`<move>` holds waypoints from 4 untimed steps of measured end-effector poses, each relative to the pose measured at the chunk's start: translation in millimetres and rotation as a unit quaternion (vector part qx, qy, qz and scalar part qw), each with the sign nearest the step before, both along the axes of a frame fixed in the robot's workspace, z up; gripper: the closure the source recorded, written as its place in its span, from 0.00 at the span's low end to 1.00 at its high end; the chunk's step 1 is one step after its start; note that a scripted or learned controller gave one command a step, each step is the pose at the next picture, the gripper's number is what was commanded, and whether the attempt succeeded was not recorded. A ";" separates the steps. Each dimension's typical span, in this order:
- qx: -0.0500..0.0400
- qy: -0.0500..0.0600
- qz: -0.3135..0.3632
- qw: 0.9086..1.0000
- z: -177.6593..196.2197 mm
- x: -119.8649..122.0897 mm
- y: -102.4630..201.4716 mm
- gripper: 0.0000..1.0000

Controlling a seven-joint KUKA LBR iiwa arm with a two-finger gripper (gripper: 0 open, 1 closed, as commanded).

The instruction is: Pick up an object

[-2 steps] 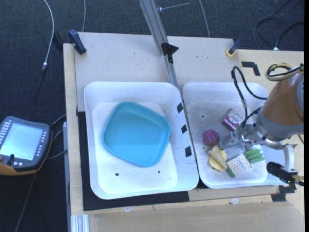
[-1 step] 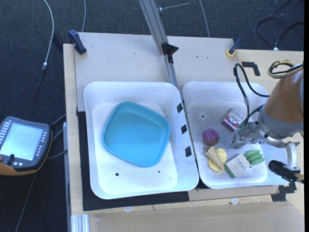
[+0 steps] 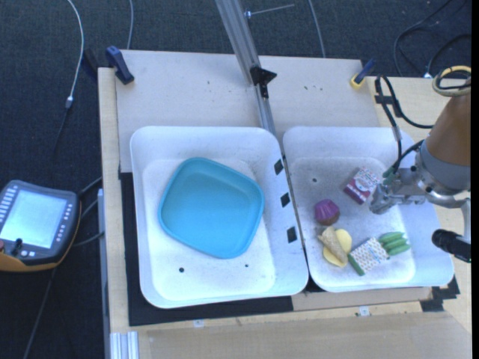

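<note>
On the counter [image 3: 187, 88], the gripper [image 3: 379, 200] hovered beside the red-white packet [image 3: 361, 185], lining up; its grip was unreadable.

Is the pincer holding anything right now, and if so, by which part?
Cannot be told. The pincer hangs low in the right bin, beside the red-and-white packet, but nothing is visibly between its tips from this view.

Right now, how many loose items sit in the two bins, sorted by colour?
Blue: 1, the plate in the left bin
Red and white: 1, small packet
Purple: 1, round piece
Yellow: 1, piece
Patterned white: 1, small box
Green: 1, pod-like piece
Total: 6, with five in the right bin
</note>
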State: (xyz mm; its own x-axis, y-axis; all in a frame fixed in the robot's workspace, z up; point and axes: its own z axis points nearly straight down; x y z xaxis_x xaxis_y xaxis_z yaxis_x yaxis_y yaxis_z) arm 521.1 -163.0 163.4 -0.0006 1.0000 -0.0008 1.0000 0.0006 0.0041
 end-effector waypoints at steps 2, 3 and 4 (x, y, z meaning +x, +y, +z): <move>0.001 0.002 0.002 1.000 44.1 -6.0 53.0 1.00; 0.001 0.001 0.002 1.000 59.2 -3.7 105.5 1.00; 0.001 0.001 0.002 1.000 72.5 -4.8 158.5 1.00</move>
